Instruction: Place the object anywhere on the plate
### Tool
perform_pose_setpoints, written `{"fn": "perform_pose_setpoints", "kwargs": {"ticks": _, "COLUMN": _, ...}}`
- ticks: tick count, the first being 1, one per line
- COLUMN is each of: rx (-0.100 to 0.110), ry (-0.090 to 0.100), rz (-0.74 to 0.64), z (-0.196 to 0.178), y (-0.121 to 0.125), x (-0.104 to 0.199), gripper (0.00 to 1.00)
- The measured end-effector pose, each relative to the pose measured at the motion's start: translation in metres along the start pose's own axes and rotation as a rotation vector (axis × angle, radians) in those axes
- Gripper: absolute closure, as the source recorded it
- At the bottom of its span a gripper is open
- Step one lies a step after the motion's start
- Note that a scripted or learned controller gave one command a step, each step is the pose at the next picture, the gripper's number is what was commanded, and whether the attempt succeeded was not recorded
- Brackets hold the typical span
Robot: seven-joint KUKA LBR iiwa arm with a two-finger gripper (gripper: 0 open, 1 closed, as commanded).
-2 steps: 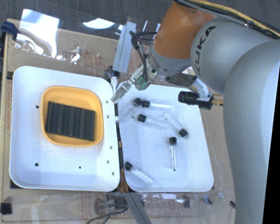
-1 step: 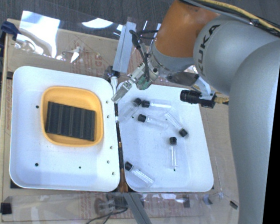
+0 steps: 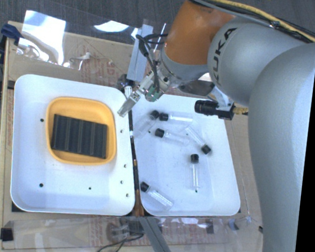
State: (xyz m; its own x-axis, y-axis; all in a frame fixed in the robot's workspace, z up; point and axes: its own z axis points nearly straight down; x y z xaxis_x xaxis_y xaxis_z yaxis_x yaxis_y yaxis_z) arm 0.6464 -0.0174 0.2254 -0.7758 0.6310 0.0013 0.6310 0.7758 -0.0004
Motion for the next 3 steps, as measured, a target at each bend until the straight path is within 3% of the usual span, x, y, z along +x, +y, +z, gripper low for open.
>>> {"fn": "perform_pose_setpoints", "kwargs": {"ticks": 1, "rx": 0.001, "ry": -0.001, "rz": 0.005, "z": 0.004, "y": 0.001, "x": -0.002, "gripper": 0.0}}
{"fn": "perform_pose_setpoints", "kwargs": {"ticks": 2, "rx": -0.001, "ry": -0.004, "rz": -0.063, "z": -0.004, "y": -0.017, "x": -0.017, "gripper": 0.0}}
{"fn": "perform_pose_setpoints", "kwargs": {"ticks": 3, "rx": 0.002, "ry": 0.0, "rz": -0.043, "z": -0.009, "y": -0.032, "x": -0.016, "gripper": 0.0}}
